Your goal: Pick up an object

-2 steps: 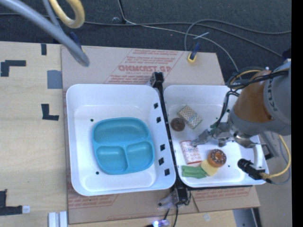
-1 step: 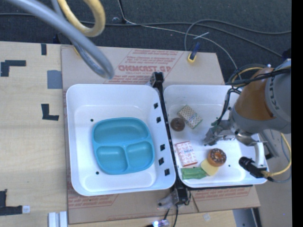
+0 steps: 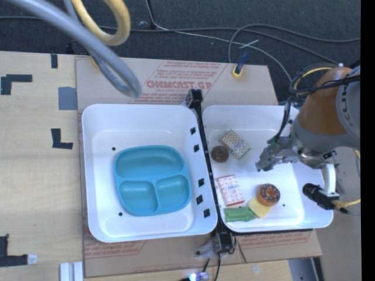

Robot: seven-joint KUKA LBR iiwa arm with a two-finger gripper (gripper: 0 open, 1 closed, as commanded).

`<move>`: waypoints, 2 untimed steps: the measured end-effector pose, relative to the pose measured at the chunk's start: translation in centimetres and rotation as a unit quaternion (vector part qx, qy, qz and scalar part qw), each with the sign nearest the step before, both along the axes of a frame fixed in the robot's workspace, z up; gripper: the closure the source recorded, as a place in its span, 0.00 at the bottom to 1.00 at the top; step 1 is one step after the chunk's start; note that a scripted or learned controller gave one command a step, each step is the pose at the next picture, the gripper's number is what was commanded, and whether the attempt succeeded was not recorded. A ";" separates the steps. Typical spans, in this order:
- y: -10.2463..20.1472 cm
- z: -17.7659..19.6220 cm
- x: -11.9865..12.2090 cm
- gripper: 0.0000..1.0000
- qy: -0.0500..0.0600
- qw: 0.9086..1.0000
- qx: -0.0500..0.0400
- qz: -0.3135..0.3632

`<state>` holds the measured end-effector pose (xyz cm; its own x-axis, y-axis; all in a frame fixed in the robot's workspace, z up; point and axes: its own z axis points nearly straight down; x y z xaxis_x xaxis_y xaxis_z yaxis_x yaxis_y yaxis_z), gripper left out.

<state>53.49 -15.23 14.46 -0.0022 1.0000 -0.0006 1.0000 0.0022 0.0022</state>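
The right bin (image 3: 304, 218) holds several small objects: a patterned box (image 3: 234, 143), a brown round piece (image 3: 220, 153), a red-and-white packet (image 3: 228, 189), a sprinkled doughnut (image 3: 268, 194) on a yellow wedge (image 3: 258, 208), and a green piece (image 3: 239, 214). My gripper (image 3: 265, 160) hangs over the right bin's middle, right of the patterned box and above the doughnut. I see nothing held in it.
A blue divided plate (image 3: 152, 178) lies in the left bin (image 3: 94, 157). A black divider (image 3: 201, 151) separates the two bins. A grey hose and a yellow hose (image 3: 114, 16) cross the upper left. Cables trail behind the bins.
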 end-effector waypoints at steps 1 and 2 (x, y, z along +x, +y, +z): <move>-0.2 4.3 -0.4 1.00 0.000 1.000 0.000 -0.001; -0.2 9.6 -0.3 1.00 -0.001 1.000 0.000 0.000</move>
